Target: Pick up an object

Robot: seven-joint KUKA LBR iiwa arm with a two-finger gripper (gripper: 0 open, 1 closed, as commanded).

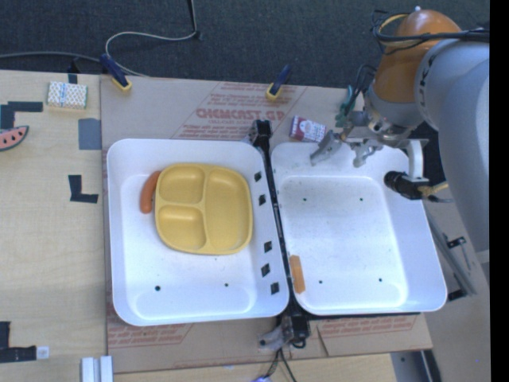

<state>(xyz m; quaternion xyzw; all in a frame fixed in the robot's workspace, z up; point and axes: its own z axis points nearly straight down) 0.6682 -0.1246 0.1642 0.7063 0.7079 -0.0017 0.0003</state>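
Small orange piece (297,273) lies at right bin's (413,285) left edge. Yellow divided plate (203,208) in left bin (135,293), orange sausage (147,193) touching its left rim. Gripper (343,151) over right bin's far edge, fingers spread, apparently holding nothing.

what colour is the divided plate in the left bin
Yellow; the divided plate lies in the left bin, seen in the camera view.

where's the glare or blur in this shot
Camera view: the arm's orange band shows a bright highlight, the white bins look evenly lit with soft shadows, the end effector is slightly soft, the yellow plate is sharp.
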